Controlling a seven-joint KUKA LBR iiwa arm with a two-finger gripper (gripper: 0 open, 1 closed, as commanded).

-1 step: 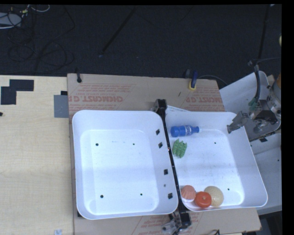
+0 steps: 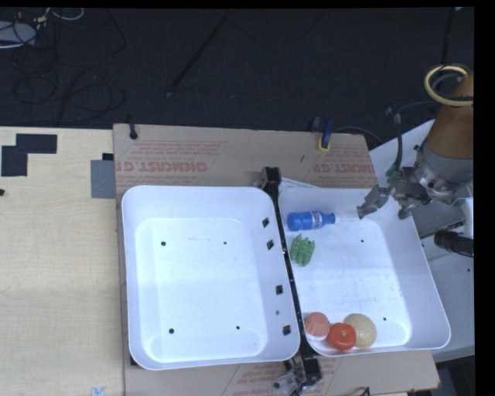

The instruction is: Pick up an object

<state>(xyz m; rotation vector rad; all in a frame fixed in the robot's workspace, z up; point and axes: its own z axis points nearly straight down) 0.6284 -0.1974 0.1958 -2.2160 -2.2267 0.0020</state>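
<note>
The camera view, read from its lower edge upward, starts at the near corner of the right bin (image 2: 433,325), where three small round things sit bunched together against the front wall: a pale pink-and-white piece (image 2: 315,324) on the left, a red-orange ball (image 2: 341,336) touching it in the middle, and a beige ball (image 2: 362,329) pressed against that on the right. Farther up the same bin, close to the black divider (image 2: 282,263) between the two trays, lies a small green leafy object (image 2: 302,250). Just beyond it a blue bottle with a white cap (image 2: 309,221) lies on its side near the far wall, cap pointing right. The left bin (image 2: 139,232) sits beside the right one, both resting on a sheet of printed cardboard (image 2: 193,158). At the far right corner of the right bin the gripper (image 2: 390,199) hangs over the rim, well apart from the bottle and the other objects; its two dark fingers (image 2: 372,203) are spread apart with nothing between them. Above it the grey arm with its orange band (image 2: 451,128) enters from the right. Behind the cardboard the floor is dark, crossed by loose cables (image 2: 46,19).
</note>
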